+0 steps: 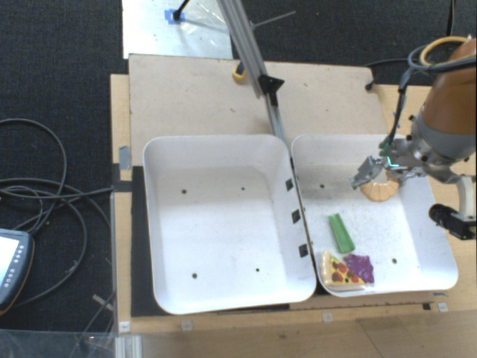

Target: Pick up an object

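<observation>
In the right bin [425, 274] lie a tan round bread-like piece [378, 190], a green stick [341, 233], a pizza-slice toy [337, 269] and a purple grape bunch [361, 265]. My gripper [375, 171] hangs over the bin's upper part, right above and touching the upper edge of the tan piece. Its metal fingers point to the left and down. The tan piece is partly hidden by the gripper.
The left bin [160, 200] stands beside the right one, with a shared dividing wall [297, 215]. A slanted metal pole [250, 39] crosses above the bench from the top. Cables and a tablet [11, 263] lie on the floor at the left.
</observation>
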{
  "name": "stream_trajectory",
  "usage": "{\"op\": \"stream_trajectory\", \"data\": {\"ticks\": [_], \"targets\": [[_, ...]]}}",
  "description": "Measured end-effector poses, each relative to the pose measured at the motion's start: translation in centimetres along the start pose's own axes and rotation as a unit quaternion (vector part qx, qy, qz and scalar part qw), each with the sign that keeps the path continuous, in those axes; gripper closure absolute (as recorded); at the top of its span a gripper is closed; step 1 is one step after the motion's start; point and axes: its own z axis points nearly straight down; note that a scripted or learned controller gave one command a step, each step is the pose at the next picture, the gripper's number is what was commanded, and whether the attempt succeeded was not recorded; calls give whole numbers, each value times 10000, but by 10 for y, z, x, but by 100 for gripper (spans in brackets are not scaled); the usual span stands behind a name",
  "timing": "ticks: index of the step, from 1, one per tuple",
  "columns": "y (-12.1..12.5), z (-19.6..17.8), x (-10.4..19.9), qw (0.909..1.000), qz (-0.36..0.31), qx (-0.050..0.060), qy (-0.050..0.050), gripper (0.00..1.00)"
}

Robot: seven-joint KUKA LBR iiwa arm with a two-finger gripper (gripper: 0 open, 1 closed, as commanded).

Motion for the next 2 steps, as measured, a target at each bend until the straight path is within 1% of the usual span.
{"op": "stream_trajectory", "data": {"ticks": [1, 2], "targets": [[1, -2, 0, 10000, 8, -20, -4, 0], [7, 43, 3, 10000, 14, -2, -2, 0]]}}
